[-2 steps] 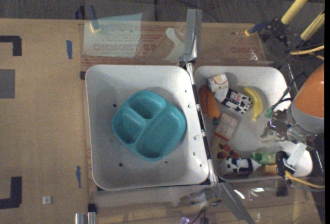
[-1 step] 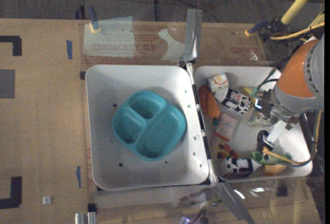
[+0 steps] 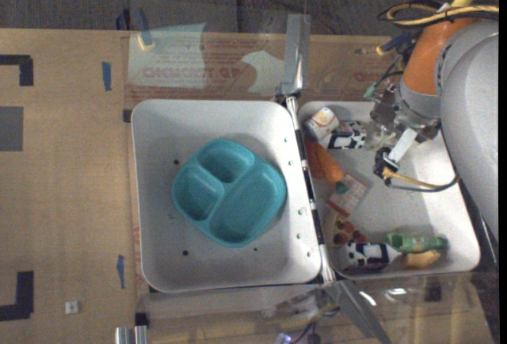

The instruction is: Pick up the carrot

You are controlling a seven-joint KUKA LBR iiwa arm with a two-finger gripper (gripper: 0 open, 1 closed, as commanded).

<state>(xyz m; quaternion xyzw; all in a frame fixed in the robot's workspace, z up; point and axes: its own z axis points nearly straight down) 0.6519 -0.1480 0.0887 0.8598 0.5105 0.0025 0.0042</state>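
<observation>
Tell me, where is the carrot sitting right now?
In the camera view, the carrot lies in the right bin, close against its left wall in the upper half of the picture, just below a small white carton.

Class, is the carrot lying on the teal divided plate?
No: the carrot lies in the right bin, near its left wall; the teal plate sits in the left bin.
</observation>
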